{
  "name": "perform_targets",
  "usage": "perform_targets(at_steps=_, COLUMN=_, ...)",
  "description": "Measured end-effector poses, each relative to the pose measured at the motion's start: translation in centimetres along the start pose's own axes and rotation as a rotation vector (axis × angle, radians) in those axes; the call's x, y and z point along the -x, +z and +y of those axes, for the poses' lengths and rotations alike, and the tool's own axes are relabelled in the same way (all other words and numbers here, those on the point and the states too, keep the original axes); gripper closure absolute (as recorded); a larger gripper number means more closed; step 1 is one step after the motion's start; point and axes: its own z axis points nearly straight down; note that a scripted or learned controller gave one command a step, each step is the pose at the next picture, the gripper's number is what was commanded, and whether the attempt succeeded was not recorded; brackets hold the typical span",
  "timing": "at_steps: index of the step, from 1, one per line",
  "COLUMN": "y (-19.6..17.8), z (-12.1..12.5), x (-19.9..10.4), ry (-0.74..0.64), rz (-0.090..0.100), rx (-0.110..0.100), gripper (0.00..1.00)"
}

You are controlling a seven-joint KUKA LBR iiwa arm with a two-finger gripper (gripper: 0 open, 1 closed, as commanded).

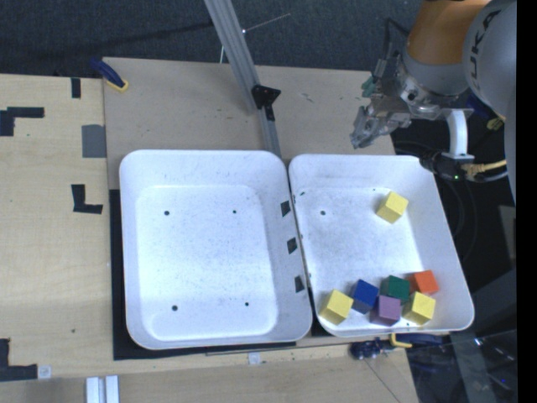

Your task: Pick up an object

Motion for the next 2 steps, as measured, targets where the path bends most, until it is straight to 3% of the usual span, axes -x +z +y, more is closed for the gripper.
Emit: perform_targets(at_steps=2, y=2.9, z=-0.3, x=-10.6, ry=-0.001, rz=0.0, rx=-0.004, gripper=1.0)
